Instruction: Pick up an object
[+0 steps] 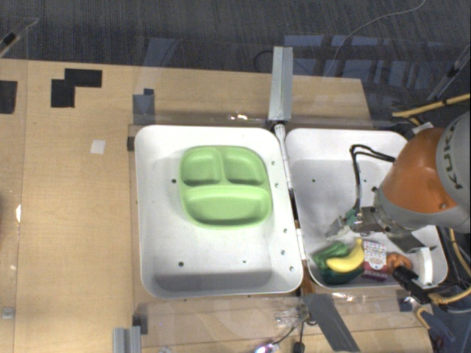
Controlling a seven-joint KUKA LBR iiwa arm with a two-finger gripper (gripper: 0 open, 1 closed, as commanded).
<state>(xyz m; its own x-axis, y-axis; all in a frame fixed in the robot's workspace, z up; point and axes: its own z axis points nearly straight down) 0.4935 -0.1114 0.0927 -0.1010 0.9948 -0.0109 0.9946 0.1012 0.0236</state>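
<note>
Taking the green divided plate [224, 184] as landmark: it lies in the middle of the left bin [154, 219], with bare white floor open all round it, widest toward the near wall and on its left. To its right the two bins' rims meet in a ridge [288, 197], a low barrier between them. Beyond that ridge, the right bin [316, 160] has free floor in the part nearest the plate and toward the far wall. The near corner is crowded: a banana [347, 260], a green item [331, 251] and a printed packet [374, 257] lie packed together, with the arm [419, 182] and its black cable [358, 169] hanging over them from the right
</note>
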